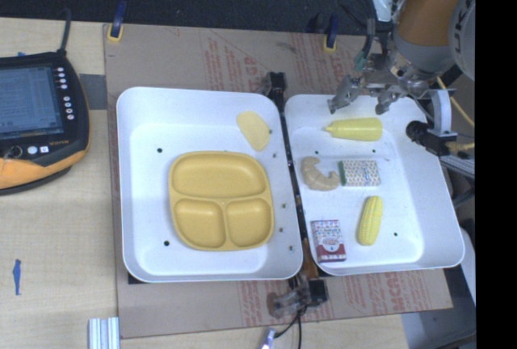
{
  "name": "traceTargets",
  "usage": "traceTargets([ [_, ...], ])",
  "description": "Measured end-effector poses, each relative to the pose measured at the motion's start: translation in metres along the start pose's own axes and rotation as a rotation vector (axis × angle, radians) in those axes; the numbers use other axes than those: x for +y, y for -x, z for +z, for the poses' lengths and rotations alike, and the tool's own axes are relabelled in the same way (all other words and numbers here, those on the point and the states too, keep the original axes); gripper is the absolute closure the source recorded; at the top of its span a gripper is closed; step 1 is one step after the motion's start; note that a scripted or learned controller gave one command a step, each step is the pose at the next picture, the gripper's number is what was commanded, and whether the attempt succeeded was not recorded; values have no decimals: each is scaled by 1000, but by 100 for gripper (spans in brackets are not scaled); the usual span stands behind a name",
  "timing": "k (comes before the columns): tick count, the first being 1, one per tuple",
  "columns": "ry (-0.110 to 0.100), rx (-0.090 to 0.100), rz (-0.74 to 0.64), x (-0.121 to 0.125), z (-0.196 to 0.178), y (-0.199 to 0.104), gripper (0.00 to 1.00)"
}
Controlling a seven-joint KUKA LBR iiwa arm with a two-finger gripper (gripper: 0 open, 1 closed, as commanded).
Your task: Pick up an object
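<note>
Pale wood and a sheet of brown cardboard make up the bench (48, 258), with two shallow white bins side by side on the cardboard and a dark floor beyond the far edge.

Nearest in the right bin (428, 246) lies a small red-and-white packet (328, 240) — close to the near left corner. Just right of it and a little farther off is a toy corn cob (370, 220), lying roughly near-to-far. Farther in sit a tan curved piece (320, 174) and, touching or almost touching its right side, a speckled block (359, 173). Farthest of the lot is a yellow bottle-shaped object (354, 129), lying crosswise near the far wall.

The left bin (137, 178) holds a yellow divided plate (220, 199) and a pale yellow slice (254, 130) by its far right corner.

The gripper (363, 95) hangs over the far edge of the right bin, its two fingers spread apart with nothing between them — just beyond the bottle-shaped object, which looks the likeliest target.

To do this well, I judge the gripper should shift slightly nearward, centre over the bottle's thick body, and turn so the fingers straddle its narrow width before descending; the bin's far wall leaves little room, so a straight drop matters.
</note>
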State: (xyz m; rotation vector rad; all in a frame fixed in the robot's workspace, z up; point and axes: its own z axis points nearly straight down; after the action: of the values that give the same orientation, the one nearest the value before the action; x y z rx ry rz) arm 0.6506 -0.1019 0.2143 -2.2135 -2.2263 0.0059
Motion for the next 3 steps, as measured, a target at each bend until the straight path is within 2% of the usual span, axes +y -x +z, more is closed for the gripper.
traceTargets([
  [1, 0, -1, 1, -67, 111, 22, 0],
  [2, -16, 1, 6, 2, 98, 57, 0],
  [3, 4, 0, 3, 1, 7, 98, 0],
])
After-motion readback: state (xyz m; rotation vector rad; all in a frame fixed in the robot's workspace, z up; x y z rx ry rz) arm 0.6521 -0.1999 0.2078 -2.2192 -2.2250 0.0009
